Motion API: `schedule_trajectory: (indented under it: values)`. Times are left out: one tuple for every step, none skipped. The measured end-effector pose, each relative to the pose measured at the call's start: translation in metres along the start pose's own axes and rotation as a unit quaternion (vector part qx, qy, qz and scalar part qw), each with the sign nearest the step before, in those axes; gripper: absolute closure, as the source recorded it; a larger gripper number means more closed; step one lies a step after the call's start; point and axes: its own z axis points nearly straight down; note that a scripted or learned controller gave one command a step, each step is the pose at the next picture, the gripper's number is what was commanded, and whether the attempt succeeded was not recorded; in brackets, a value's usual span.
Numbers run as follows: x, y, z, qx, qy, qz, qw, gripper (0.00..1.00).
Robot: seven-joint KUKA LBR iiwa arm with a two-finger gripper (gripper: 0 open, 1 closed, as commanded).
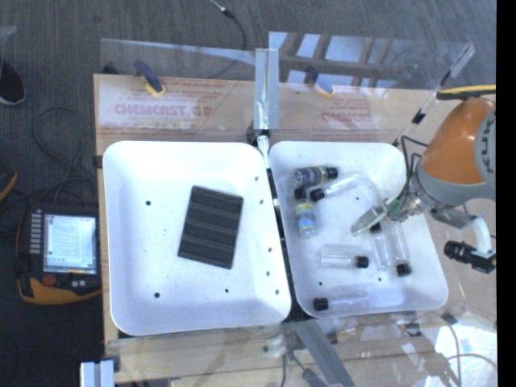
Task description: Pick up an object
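The right white bin (419, 293) holds several clear vials with black caps. One vial (341, 258) lies flat near the middle, and two more (392, 251) lie side by side toward the right wall. Another vial (343, 301) rests by the front wall. A dark labelled vial (316, 173) and a clear vial (337, 187) lie at the back, with a small bottle (305, 217) below them. My gripper (369, 221) hangs over the bin's right-middle, just above and left of the two side-by-side vials, pointing down-left. Nothing is visibly held.
The left white bin (129, 297) holds a dark ridged rectangular block (211, 226) near its middle. The grey and orange arm (459, 151) comes in over the right bin's right wall. A handheld pendant (60, 252) lies on the floor at left.
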Motion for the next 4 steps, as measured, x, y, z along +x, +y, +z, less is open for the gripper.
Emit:
schedule_trajectory:
  values:
    - [-0.029, 0.079, 0.004, 0.003, 0.002, 0.005, 1.0000, 0.00]
    - [-0.043, 0.099, -0.183, 0.008, 0.002, -0.017, 0.9998, 0.00]
    - [0.019, 0.121, -0.085, 0.007, 0.005, -0.155, 0.9878, 0.00]
    - [0.061, 0.129, 0.000, 0.009, 0.004, -0.178, 0.9840, 0.00]
